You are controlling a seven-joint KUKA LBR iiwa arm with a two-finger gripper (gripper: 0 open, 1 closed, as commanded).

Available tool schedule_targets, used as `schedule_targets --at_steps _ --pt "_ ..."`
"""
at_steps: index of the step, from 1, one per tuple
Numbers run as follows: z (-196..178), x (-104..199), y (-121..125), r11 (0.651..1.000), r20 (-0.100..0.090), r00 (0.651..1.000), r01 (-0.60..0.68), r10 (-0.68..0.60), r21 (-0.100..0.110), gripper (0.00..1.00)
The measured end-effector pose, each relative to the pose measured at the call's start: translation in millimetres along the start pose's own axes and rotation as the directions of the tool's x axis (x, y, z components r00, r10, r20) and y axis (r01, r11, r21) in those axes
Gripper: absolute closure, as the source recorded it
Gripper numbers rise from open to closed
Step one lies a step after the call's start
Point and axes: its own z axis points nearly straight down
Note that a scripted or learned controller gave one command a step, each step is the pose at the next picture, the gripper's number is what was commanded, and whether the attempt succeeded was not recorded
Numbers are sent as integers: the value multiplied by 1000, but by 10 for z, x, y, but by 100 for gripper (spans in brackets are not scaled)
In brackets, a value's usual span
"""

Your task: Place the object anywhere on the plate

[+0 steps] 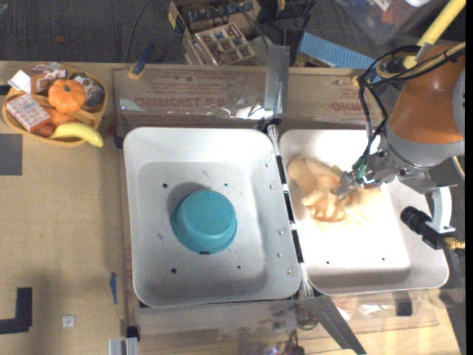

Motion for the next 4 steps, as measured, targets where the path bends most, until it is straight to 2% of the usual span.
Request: schedule_targets --at_steps 1,2,3,4 --pt "-157 -18 8 1000 -1 1000 -2 2 0 100" --pt "-122 400 7 923 -5 923 385 -385 1 100" --pt "-224 840 76 704 -3 704 710 -710 -2 100" --pt "-103 1312 174 378 -2 378 926 -926 -4 100"
